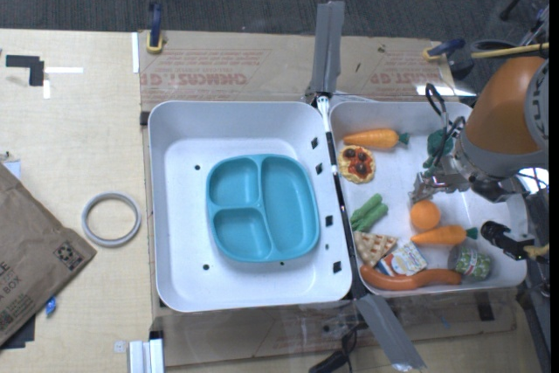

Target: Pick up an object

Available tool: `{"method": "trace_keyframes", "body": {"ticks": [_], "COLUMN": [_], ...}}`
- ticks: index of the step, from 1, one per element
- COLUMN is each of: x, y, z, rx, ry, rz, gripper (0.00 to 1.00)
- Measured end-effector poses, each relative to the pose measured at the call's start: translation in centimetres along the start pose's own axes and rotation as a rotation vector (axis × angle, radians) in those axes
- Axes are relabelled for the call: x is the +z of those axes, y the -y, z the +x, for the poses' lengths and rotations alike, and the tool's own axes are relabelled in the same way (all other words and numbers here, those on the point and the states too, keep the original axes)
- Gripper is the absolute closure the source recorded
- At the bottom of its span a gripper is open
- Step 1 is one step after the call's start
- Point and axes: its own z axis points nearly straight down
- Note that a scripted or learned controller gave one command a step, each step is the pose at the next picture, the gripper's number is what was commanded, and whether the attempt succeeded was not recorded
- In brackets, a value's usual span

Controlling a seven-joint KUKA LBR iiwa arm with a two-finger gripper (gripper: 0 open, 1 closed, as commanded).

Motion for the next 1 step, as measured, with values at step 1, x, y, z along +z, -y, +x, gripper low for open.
{"method": "trace_keyframes", "body": {"ticks": [1], "x": [-0.01], "y": [-0.01], "z": [0.02], "rx": [-0.001], "ry": [0.000], "rz": [0.000], "gripper": [0.00]}}
